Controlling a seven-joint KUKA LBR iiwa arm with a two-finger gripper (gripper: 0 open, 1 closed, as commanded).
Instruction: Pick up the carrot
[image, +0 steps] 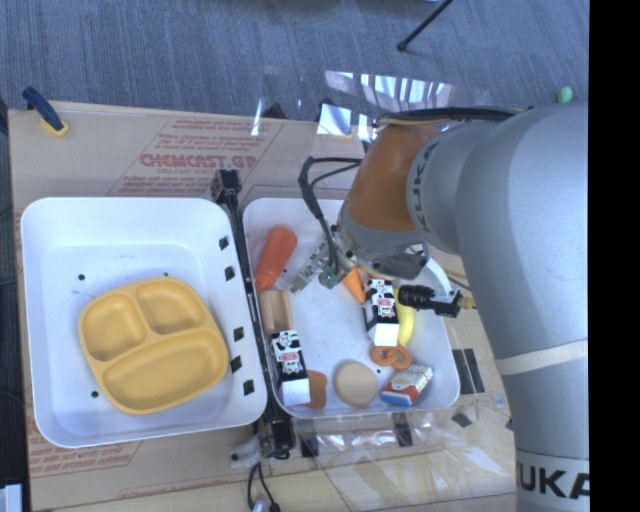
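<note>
While the carrot (275, 256) lies free in the right bin (445, 385), the gripper (322, 268) hangs beside it, grip unclear

Single fixed camera, mounted above the bench (150, 150) and looking down at a slant. Both white bins fall inside the frame: the left bin (50, 240) sits whole at left centre, the right bin (300, 215) beside it, its far and right edges partly covered. The arm (500, 230) enters from the right side and stands nearest the lens, looming large. Grey carpet (200, 40) runs beyond the bench's far edge along the top. No second view to compare.
</note>
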